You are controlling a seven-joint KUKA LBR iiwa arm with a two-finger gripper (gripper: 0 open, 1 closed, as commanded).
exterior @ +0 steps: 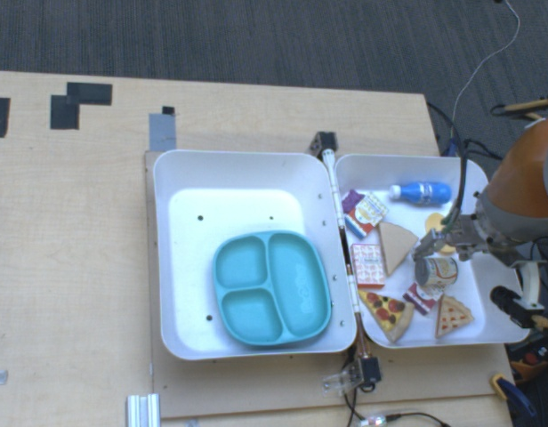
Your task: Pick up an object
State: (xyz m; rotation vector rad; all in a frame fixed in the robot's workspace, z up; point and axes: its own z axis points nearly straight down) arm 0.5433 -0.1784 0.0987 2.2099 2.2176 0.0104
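Item: grey two-finger gripper (431, 261), reaching in from the right, posted low over the middle of the right-hand shallow white bin (487, 332). Whether it is spread or pressed together cannot be told from above; nothing is visibly pinched.

Key relation: a small round silvery can-like object (439, 272) lies directly under the gripper, touching it or nearly so; judged the likeliest target, calling for a straight descent rather than a sideways shift. Its axis cannot be read from this angle.

Contents, right-hand bin:
- blue plastic bottle with white cap (423, 192), lying on its side along the far wall, long axis left to right, well apart from the gripper.
- tan wedge-shaped toy bread slice (397, 244), just left of the gripper.
- pink and white flat packet (367, 263), by the left wall.
- purple and white small packet (364, 208), far left corner.
- toy pizza slice with red topping (387, 312), near left corner.
- second triangular toy pizza slice (453, 316), near side, just beyond the can.

Contents, left-hand shallow white bin (181, 238):
- light blue three-compartment plastic plate (271, 286), compartments bare, resting toward the near right.
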